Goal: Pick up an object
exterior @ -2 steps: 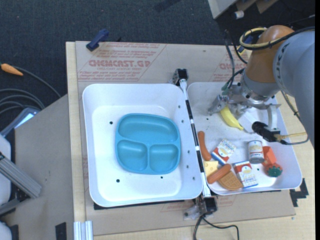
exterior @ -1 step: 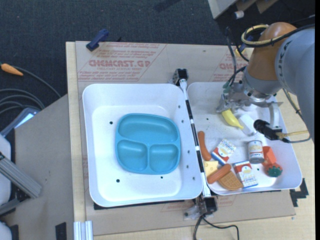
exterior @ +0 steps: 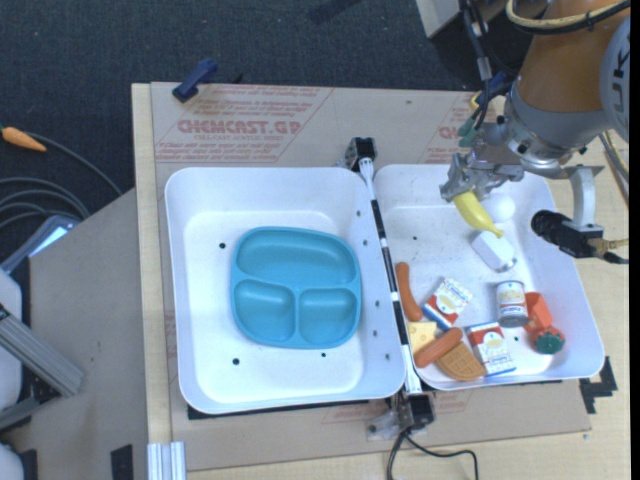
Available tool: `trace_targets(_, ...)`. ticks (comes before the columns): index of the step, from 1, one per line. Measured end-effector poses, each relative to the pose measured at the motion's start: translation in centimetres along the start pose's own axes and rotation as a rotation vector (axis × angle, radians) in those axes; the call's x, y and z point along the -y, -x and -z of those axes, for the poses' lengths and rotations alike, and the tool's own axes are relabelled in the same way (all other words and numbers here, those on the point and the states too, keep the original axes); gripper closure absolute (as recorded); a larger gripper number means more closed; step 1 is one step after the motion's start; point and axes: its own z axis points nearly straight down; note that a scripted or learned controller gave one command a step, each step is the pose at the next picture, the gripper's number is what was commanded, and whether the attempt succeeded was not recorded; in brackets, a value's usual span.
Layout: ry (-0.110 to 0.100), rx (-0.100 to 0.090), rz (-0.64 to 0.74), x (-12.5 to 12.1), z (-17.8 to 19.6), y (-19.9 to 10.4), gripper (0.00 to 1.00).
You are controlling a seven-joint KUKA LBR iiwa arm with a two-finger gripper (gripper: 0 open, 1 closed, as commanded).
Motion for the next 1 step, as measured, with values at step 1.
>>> trace_targets(1,-0.005,-0.001,0.000,3.05,0.46,-6.57,1.00)
